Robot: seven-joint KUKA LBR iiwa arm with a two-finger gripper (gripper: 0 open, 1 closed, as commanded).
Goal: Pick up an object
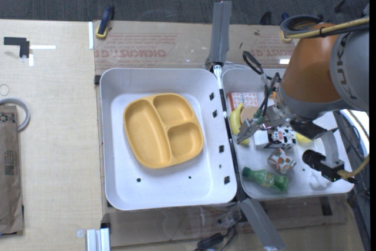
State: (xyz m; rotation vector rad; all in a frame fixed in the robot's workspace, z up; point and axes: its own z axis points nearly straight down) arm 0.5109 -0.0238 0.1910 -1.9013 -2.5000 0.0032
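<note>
The arm's claw (254, 126) is down low in the right bin (335, 188), by the yellow banana (235, 119) (a green bottle (265, 178) lies close too), and I cannot tell if it has grabbed anything, so the picking up looks not done yet.

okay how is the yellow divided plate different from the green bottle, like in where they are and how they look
The yellow divided plate lies flat in the left bin; the green bottle lies on its side in the right bin. The plate is wide, shallow and alone; the bottle is small, slim and among other items, near the gripper. Both rest untouched.
</note>
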